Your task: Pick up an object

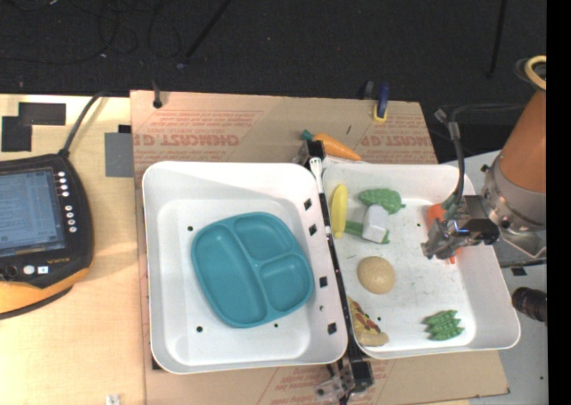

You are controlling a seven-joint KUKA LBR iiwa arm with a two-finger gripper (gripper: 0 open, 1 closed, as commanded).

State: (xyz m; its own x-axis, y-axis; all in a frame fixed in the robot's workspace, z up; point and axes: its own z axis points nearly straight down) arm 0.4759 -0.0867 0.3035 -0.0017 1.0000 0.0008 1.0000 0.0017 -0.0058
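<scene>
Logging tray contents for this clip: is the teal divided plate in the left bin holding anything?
Empty. The teal divided plate lies flat in the left bin, and all three compartments show bare teal surface with nothing in them.

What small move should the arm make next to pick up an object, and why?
Probably shift the gripper left toward the beige round potato-like toy, then lower. The gripper sits over the right white bin near its right side, above bare floor, and the potato lies apart from its neighbours.
</scene>
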